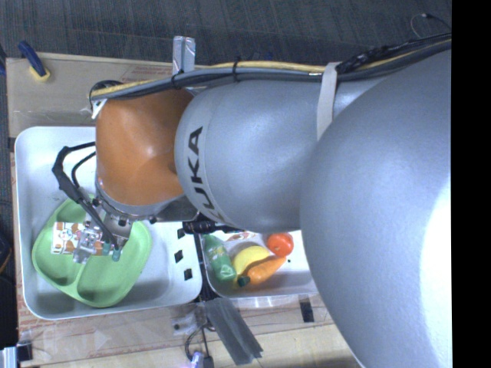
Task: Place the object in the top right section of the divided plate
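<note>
Arm reaches across from the right, so the gripper (98,240) sits low over the green divided plate (126,271) in the left bin (31,205), right above a small printed multicolour object (70,238) lying in the plate's upper-left compartment, presumably to set it down or let go there. Cannot tell whether the gripper grasps the object or has let go; wrist blocks it. Right of the plate, in the right bin (303,282), toy produce sits unused: carrot (265,271), banana (249,257), tomato (281,243), green piece (221,263).
</note>
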You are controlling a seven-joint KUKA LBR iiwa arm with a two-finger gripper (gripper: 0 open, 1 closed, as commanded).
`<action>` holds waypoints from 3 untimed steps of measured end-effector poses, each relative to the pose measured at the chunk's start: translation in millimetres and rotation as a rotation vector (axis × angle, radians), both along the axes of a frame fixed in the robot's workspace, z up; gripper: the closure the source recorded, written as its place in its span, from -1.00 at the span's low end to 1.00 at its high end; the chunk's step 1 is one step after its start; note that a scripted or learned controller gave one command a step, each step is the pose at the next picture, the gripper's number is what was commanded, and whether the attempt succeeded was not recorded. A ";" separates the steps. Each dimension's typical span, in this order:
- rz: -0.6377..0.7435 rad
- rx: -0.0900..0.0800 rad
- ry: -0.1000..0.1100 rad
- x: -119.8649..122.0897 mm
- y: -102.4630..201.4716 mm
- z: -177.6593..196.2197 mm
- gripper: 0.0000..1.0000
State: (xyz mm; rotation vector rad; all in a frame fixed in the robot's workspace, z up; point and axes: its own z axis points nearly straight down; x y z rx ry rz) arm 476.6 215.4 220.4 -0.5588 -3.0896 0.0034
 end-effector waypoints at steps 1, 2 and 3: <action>-0.049 0.000 0.003 0.1 -75.0 -72.0 1.00; -0.065 0.000 0.000 0.0 -2.4 5.8 1.00; -0.105 -0.002 0.002 0.8 -53.9 3.2 1.00</action>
